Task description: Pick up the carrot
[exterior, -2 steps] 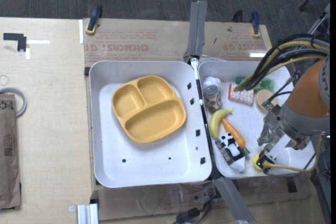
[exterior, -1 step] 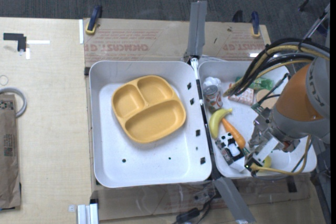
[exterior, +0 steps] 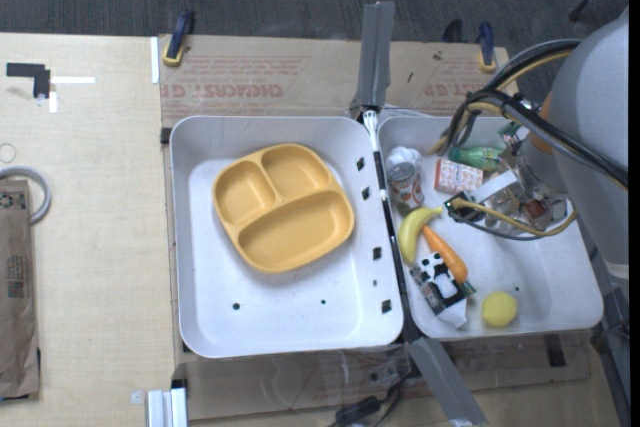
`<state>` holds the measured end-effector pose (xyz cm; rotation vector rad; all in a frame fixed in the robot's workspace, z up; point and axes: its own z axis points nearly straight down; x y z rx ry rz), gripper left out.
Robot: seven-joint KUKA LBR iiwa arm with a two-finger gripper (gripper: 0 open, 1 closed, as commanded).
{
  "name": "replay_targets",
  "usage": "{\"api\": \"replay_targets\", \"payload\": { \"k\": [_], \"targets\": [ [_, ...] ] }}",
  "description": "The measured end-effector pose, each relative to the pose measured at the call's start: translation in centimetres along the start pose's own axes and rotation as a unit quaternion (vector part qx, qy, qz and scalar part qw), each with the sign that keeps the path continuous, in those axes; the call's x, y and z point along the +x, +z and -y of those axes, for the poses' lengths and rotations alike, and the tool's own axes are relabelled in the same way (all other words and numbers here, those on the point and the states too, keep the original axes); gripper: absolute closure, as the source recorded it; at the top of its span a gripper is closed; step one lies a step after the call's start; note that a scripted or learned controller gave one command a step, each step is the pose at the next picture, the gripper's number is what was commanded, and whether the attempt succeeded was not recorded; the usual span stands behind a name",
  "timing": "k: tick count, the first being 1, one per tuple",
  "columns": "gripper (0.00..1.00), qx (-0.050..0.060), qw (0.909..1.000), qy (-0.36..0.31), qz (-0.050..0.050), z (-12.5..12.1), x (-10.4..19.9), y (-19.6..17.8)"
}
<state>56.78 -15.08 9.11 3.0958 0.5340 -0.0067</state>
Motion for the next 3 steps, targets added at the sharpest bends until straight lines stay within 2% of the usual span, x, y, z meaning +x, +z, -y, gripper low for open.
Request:
{"api": "replay_targets", "payload": {
  "k": [1, 2, 3],
  "targets": [
    [1.0, 0.0, 0.9995, -0.03, -0.001, -2.9, 2.16, -6.04],
    [0.0, 0.0, 0.9996, -0.03, 0.0, -2.89, 2.14, -5.99],
    [0.0, 0.0, 0.9996, -0.03, 0.0, -2.89, 2.14, -5.99]
  ]
}}
